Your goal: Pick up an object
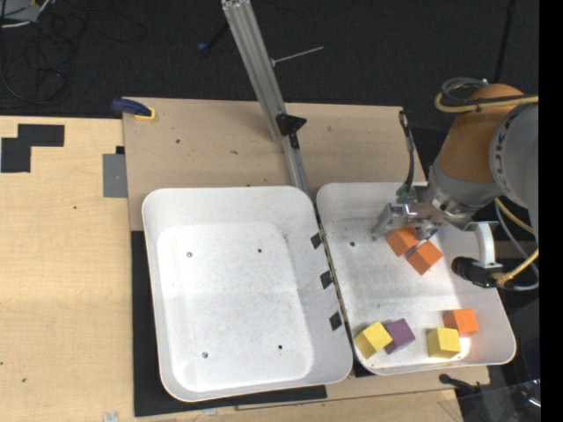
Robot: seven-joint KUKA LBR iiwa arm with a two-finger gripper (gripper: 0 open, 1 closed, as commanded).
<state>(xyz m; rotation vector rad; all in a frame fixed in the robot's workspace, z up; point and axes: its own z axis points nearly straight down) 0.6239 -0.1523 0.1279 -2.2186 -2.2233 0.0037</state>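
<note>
The left bin [230,293] offers a wide bare floor, open from above on every side. The right bin [365,275] is more crowded: two orange blocks [413,250] sit touching each other in its upper middle, right under the gripper [406,221], and the arm [479,161] fills the space over the upper right corner. Along the near edge lie a yellow cube [373,338] touching a purple cube [400,332], then a gap, then a second yellow cube [442,342] against an orange cube [462,322]. Between these groups the bin's middle floor stays open (its left strip too). A slanted metal rail [262,86] stands behind the bins.
</note>
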